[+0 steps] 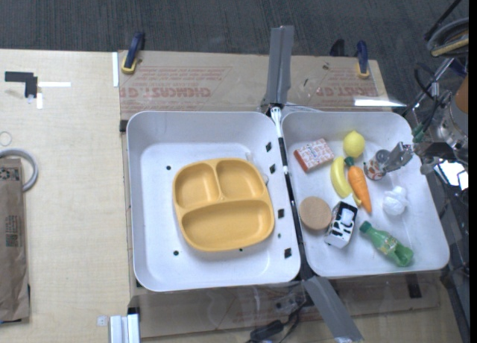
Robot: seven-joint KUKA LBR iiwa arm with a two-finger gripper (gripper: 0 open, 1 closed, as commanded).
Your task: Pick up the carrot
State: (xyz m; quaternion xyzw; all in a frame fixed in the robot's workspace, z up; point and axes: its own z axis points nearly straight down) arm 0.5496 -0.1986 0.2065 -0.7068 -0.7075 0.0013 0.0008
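The carrot [360, 188] is orange with a green top and lies lengthwise in the middle of the right bin [436, 218]. A yellow banana [340, 177] lies against its left side. My gripper [395, 157] reaches in from the right over the same bin. It hovers just right of the carrot's green end, a little further back. Nothing can be made out between its tips, and a small round greyish thing [376, 169] sits just below it.
The right bin also holds a lemon [354, 143], a red box [313, 154], a brown disc [316, 213], a black-and-white carton [341, 224], a white lump [395, 202] and a green bottle [387, 244]. A yellow divided plate [222, 206] sits in the left bin [145, 185].
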